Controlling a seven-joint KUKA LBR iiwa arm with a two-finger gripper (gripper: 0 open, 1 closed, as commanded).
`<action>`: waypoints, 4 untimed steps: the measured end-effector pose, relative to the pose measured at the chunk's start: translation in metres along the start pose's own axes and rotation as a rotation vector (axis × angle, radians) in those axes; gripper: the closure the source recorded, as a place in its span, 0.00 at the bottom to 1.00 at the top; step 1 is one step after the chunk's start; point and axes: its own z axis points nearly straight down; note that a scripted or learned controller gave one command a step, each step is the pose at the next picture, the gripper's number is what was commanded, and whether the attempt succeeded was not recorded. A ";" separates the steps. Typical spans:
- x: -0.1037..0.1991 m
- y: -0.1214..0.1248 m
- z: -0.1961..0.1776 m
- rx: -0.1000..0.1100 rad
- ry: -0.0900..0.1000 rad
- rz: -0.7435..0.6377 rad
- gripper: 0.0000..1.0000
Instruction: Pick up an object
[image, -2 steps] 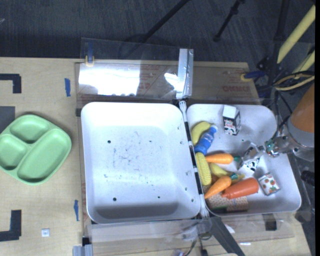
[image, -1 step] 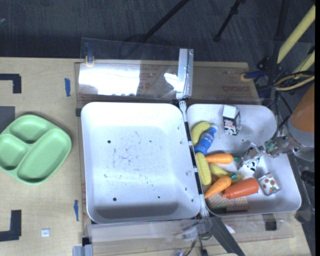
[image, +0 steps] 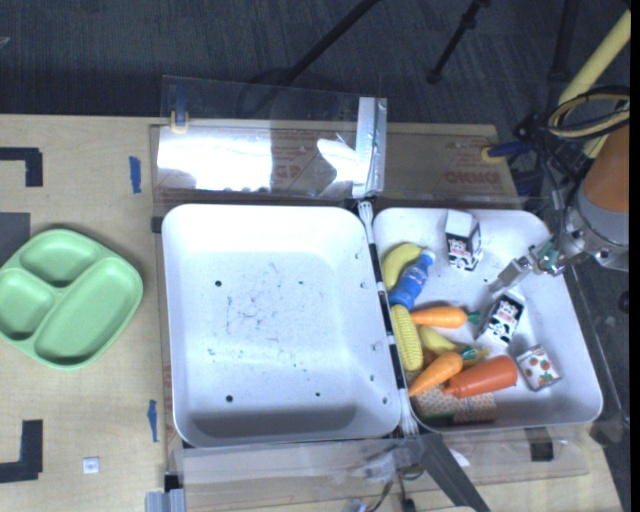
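- Arm (image: 608, 195): grey with an orange band, entering from the right edge of the camera view, wrist above the right rim of the right bin.
- Gripper (image: 524, 265): slim fingers reaching left and down from the wrist over the right bin's upper right area. Whether they stand apart or together cannot be told at this size; nothing is seen between them.
- Right bin (image: 575, 395): shallow, white, holding all the loose objects.
- Small carton with black-and-white print (image: 461, 243): near the bin's back wall, upright, apart from the gripper.
- Second black-and-white carton (image: 506, 317): just below and to the left of the fingertips, near them; contact cannot be told.
- Carton with red pattern (image: 540, 367): near the bin's right front, just beside the large carrot.
- Banana (image: 398, 260): yellow, against the bin's left wall, upper part.
- Blue bottle (image: 411, 281): lying slanted, overlapping the banana.
- Corn cob (image: 404, 336): yellow, along the left wall below the bottle.
- Small carrot (image: 439, 317): orange, lying across the middle, beside the corn cob.
- Second small carrot (image: 434, 372): slanted, at the lower left.
- Large carrot (image: 483, 376): orange-red, at the front of the bin.
- Left bin (image: 270, 320): white, speckled with small dark marks.
- Green divided plate (image: 65, 297): on the wooden bench at far left, well apart from both bins.
- Clear plastic sheet (image: 265, 150): standing behind the left bin.
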 end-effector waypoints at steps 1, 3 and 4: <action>-0.003 0.038 -0.105 0.002 0.001 0.215 0.00; -0.012 0.001 0.088 0.000 0.001 0.009 0.00; -0.010 -0.059 -0.011 0.003 0.002 0.114 0.00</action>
